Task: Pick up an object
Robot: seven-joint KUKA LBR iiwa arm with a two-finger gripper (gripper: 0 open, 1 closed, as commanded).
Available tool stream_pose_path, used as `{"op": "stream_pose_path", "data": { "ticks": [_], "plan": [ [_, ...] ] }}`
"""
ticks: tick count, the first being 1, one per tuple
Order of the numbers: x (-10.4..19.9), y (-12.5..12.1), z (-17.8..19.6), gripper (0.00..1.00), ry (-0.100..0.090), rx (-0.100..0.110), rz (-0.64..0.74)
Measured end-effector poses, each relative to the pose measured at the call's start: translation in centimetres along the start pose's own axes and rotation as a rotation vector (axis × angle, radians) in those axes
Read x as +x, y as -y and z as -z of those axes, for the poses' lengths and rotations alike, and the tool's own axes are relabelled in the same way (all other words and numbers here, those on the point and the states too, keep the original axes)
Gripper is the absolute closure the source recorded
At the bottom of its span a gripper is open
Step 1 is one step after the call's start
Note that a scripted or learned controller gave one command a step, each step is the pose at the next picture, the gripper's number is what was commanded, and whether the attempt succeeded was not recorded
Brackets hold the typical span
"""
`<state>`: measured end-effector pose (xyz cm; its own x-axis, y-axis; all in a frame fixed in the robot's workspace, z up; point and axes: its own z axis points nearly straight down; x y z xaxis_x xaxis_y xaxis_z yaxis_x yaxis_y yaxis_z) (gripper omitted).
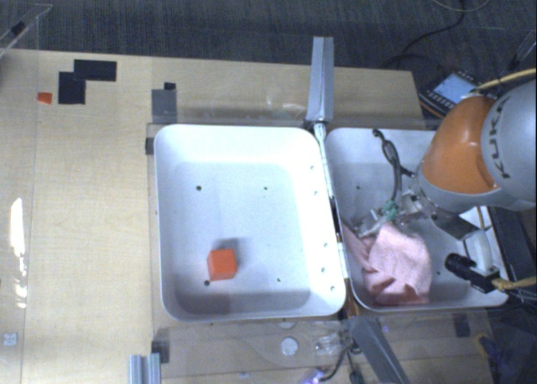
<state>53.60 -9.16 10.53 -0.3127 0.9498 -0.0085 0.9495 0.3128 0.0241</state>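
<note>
A small orange cube [222, 264] lies in the left bin [176, 206], toward its front. A crumpled pink cloth [396, 267] fills the front of the right bin [361, 164]. My gripper [383, 218] reaches down into the right bin from the right, at the cloth's upper left edge, touching or just above it. The grey arm with its orange band [457, 156] hides the bin's right part. A small greenish bit [388, 208] shows by the gripper; I cannot tell what it is.
A metal divider [320, 80] runs between the two bins. Black blocks [82, 79] and a small orange piece [44, 98] sit on the bench at the far left. Cables [388, 149] trail along the arm inside the right bin.
</note>
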Motion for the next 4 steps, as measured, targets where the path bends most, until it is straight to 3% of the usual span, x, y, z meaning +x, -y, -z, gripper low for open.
{"op": "stream_pose_path", "data": {
  "ticks": [1, 2, 3, 4],
  "plan": [
    [-1.8, -2.9, -1.6, 0.00, -0.002, 0.012, -0.242],
    [-5.6, -12.3, -2.0, 0.00, -0.003, 0.017, -0.178],
    [-13.0, -6.5, 7.4, 0.00, 0.000, 0.014, -0.168],
    [-10.3, -1.8, 8.8, 0.00, -0.001, 0.017, -0.207]
  ]
}}
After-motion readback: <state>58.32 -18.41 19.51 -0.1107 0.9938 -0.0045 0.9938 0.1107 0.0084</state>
